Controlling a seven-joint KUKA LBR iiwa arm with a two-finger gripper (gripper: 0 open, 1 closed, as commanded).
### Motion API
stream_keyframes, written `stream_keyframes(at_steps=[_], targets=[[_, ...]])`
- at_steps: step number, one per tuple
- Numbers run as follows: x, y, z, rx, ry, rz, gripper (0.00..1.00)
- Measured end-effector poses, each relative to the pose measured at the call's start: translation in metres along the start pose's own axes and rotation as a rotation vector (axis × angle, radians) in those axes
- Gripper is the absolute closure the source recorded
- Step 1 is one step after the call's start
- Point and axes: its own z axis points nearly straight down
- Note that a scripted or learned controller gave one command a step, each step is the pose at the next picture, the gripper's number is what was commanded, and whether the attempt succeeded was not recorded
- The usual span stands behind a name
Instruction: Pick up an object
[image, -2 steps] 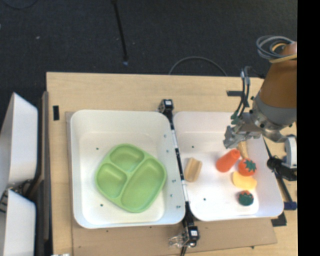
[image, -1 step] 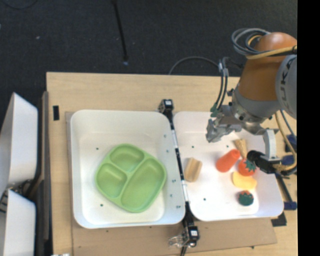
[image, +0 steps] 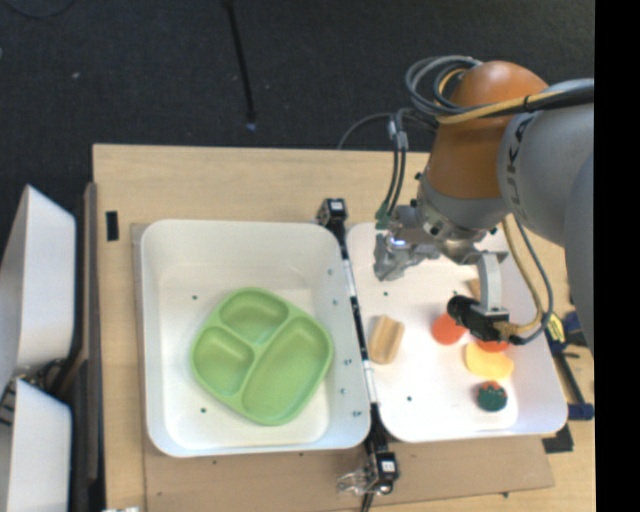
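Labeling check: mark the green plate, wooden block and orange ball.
green plate (image: 262, 355), camera view, middle of its divided face
wooden block (image: 385, 338), camera view, middle of its top face
orange ball (image: 447, 329), camera view, its visible left side

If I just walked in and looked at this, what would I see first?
Probably the big grey robot arm with its shiny orange band, reaching in from the right and hanging over the right white bin. Next, the bright green plastic plate with three sections, lying alone in the left white bin. Then the small things under the arm: a tan wooden block, an orange ball, a yellow piece and a little dark green toy.
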Motion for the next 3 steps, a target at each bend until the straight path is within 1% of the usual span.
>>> stream_keyframes(at_steps=[1, 2, 3], targets=[[0.047, 0.027, 0.009, -0.001, 0.001, -0.001, 1.00], [0.101, 0.044, 0.019, -0.001, 0.000, -0.001, 1.00], [0.098, 0.043, 0.019, 0.001, 0.000, 0.002, 0.00]])
